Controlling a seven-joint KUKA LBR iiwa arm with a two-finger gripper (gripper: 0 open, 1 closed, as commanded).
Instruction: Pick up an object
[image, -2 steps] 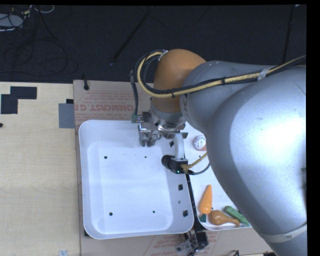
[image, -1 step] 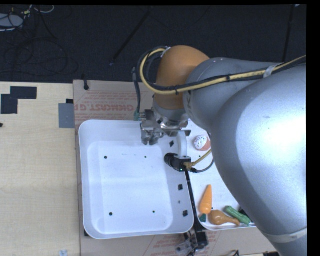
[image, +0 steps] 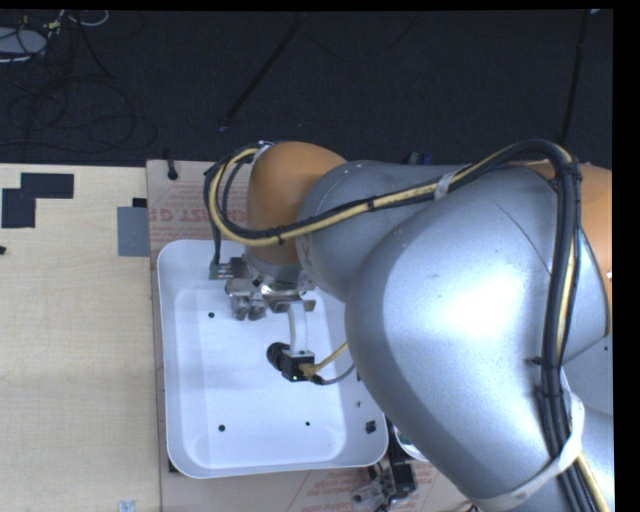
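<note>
Camera view puts the tool (image: 262, 300) over the bin (image: 190, 400), near its 12 o'clock wall. I cannot tell whether it is spread or pressed together. Any object is hidden from me, perhaps under the arm (image: 470, 330) at 3 o'clock. I judge this the reach step; next I need a target, then a descent.

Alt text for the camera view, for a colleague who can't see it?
The grey arm reaches in from the right, covering much of the frame, its gripper over the far half of a shallow white bin. Pale wooden bench top lies to the bin's left.
</note>
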